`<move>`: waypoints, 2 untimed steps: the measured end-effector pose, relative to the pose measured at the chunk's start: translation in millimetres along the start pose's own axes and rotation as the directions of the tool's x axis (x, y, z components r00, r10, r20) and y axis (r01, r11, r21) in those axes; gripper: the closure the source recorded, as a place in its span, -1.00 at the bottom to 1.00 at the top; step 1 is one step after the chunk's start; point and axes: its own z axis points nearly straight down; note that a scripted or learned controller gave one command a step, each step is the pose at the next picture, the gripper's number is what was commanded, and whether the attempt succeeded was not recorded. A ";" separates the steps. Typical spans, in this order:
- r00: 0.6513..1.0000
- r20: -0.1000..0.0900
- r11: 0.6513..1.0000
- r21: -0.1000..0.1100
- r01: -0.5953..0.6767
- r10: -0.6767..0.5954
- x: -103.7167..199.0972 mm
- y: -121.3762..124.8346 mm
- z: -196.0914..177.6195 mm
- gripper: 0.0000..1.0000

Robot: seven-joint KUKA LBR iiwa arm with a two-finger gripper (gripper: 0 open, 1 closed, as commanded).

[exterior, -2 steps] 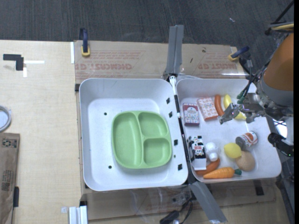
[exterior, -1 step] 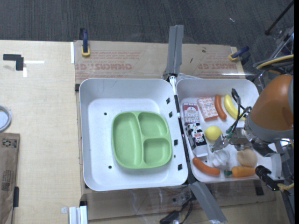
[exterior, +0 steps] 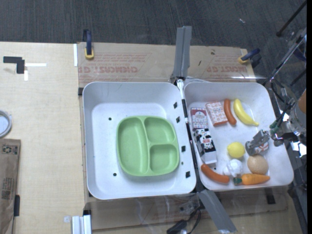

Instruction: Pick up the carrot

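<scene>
**Carrot lying at the lower edge of the right bin, hand waiting above it**

I am looking at the carrot (exterior: pixel 255 179) at the lower right of the frame, lying on its side along the bottom wall of the right bin (exterior: pixel 280 130), green top pointing left and tip pointing right. An egg-like brown ball (exterior: pixel 258 165) is sitting just above it, apparently touching, and a white garlic-like piece (exterior: pixel 234 167) is just beside its green end. Further left, an orange sausage-shaped piece (exterior: pixel 215 174) is lying at a slant; I am taking care not to mistake it for the target.

The hand (exterior: pixel 258 144) is hanging over the right part of that bin, above the brown ball and beside the lemon (exterior: pixel 236 149). I cannot tell from this angle whether its fingers are apart or together; nothing is visibly between them.

I am judging the carrot to be a toy: light, stiff, smooth plastic and likely slippery, with a taper that could squirt it out of a pinch. I am thinking the thick middle is the place to take hold, fingers closing across its width. The bin wall below and the ball above are leaving little room, so that is my main worry.

The green divided plate (exterior: pixel 147 146) is sitting in the left bin (exterior: pixel 97 130), well apart from all this.
</scene>
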 end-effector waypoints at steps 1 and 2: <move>0.988 0.001 0.988 0.001 -0.153 0.153 -27.1 20.9 -39.0 -1.00; 0.888 0.000 0.888 0.004 -0.459 0.459 7.4 -1.2 100.4 -1.00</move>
